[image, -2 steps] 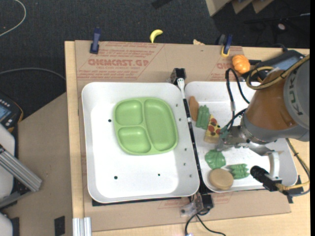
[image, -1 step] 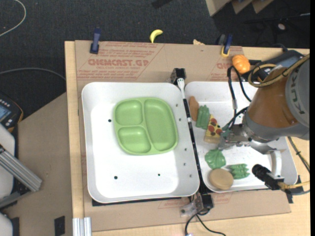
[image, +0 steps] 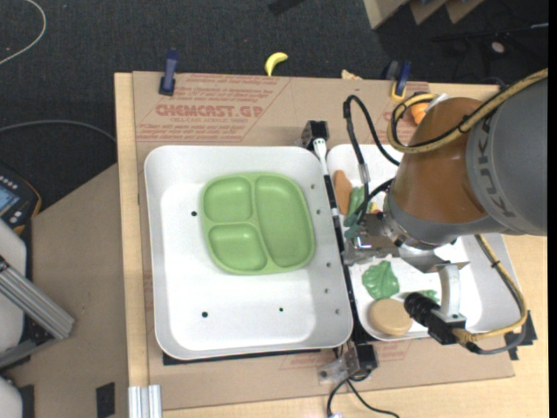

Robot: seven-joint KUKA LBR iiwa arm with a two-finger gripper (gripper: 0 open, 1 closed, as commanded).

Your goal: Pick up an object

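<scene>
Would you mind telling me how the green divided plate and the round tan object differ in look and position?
The green divided plate is large, squarish and split into three compartments; the round tan object is small, disc-like and undivided. The plate lies in the left bin, far from the arm; the tan object lies in the right bin, beside the arm.

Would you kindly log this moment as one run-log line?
arm: low over right white bin | left white bin: green three-compartment plastic plate | right bin: green leafy toy, tan round bun

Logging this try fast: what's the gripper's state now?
Gripper: cannot be told; it is low over the right bin, hidden under the arm's wrist.
</scene>
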